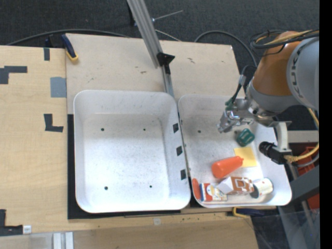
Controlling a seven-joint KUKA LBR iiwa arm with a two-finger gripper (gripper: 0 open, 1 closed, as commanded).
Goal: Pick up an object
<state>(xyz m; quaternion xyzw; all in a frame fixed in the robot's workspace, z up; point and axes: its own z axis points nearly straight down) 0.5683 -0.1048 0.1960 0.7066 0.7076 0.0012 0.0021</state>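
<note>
The right bin (199,118) holds all the loose things, bunched toward its near right part. An orange cone-shaped piece (227,166) lies on its side there, its long axis running slantwise, the narrow end pointing up and to the right onto a yellow flat square (247,156), the broad end toward the bin's middle. Just below it a white bottle with an orange-brown label (248,185) lies flat along the near wall, its long axis left to right, its dark cap end toward the right. To the left of the bottle, touching it, lies a small flat packet in red, white and blue (206,192), by the near left corner of that bin. Above the yellow square sits a small dark green object (244,136), tilted.

The gripper (227,122) hangs over the right bin just up and left of the green object, close beside it; whether it touches I cannot tell, and I cannot tell how its fingers are set, as the metal wrist hides them. The grey arm with the orange band (277,71) comes in from the right, above the bin's far right corner.

The left bin (124,149) shows a bare white floor with dark specks. A grey metal pole (145,22) slants down to the far edge between the two bins. A blue and yellow tool (69,47) lies on the bench (31,139) at the far left.
</note>
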